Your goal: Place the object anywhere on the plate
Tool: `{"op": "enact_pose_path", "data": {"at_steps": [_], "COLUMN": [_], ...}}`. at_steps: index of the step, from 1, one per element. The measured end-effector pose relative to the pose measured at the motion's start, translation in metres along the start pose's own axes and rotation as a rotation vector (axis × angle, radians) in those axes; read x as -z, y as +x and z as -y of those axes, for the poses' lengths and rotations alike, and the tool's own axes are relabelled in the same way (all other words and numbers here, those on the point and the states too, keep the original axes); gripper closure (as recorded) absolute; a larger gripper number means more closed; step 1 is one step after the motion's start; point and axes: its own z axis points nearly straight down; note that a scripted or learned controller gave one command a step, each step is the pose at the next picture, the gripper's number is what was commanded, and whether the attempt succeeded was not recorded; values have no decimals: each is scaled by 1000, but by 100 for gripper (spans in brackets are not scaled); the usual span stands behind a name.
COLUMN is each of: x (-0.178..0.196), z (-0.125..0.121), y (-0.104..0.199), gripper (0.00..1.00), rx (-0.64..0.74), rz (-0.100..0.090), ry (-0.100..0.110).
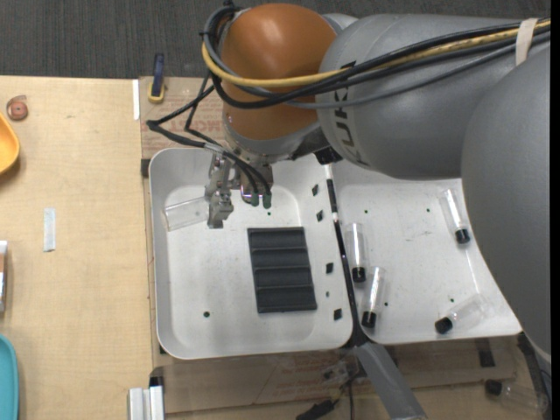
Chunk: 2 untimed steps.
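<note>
We are hanging our grey gripper just right of the clear plastic tube, likely to grab it for the black ribbed plate. Open or closed, we cannot tell.

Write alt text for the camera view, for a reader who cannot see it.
A grey-and-orange robot arm reaches in from the right, its gripper over the left bin, beside a clear piece and just beyond a black ribbed block. Four clear black-capped tubes lie in the right bin.
</note>
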Motion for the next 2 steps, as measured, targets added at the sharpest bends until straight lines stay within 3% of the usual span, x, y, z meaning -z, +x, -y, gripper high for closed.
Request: {"op": "enact_pose_path", "data": {"at_steps": [1,2], "x": [16,-14], "z": [1,1], "y": [15,24], "gripper": [100,100], "rx": [74,136], "rz": [-1,-2], "ry": [0,1]}}
